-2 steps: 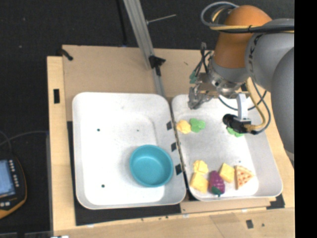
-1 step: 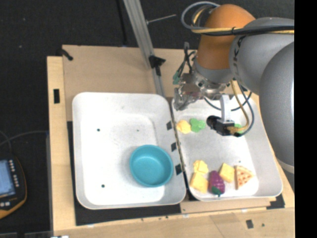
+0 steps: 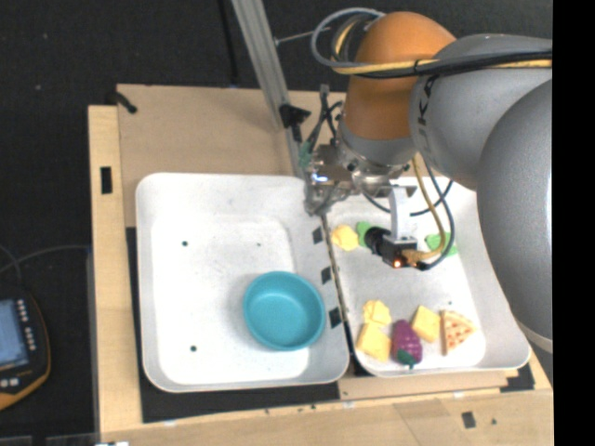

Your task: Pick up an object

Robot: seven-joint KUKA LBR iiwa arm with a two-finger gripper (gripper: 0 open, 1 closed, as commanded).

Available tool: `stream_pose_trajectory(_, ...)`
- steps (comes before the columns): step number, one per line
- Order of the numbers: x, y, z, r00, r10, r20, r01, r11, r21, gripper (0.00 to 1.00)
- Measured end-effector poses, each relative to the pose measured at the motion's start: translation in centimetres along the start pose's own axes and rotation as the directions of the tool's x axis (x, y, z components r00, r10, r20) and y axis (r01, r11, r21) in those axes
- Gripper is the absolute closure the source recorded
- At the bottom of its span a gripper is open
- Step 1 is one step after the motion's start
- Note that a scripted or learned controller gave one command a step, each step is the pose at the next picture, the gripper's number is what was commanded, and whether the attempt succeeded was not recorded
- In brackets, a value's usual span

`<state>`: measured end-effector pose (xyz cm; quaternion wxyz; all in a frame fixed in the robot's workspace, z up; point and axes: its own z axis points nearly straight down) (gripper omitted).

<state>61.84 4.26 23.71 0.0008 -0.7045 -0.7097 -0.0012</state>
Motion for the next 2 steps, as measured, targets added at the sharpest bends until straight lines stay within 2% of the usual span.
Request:
stream_pose_trajectory(1, 4.23, -2.31, 0.67, 1.0, 0.001, 0.002, -0.001, 1.0, 0.002, 1.0)
stream_pose_trajectory(2, 4.01, -2.24, 0.66, 1.0, 0.005, 0.001, -0.005, 1.0, 0.0, 0.0)
